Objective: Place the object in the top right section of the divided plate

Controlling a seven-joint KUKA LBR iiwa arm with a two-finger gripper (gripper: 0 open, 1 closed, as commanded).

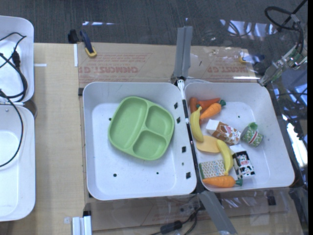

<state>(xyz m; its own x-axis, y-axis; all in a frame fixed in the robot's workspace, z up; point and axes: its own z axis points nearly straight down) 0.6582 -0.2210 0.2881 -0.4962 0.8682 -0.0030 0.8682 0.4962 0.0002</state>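
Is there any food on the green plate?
No, all three sections of the green plate are bare; the toy food lies in the right bin.

The arm appeared at the frame's upper right as a pale grey metallic segment with a small green marking. Thin black cables looped above it.

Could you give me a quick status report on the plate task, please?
Gripper parked beyond the right bin, finger state unclear. Green divided plate bare in left bin. Toy food unpicked.
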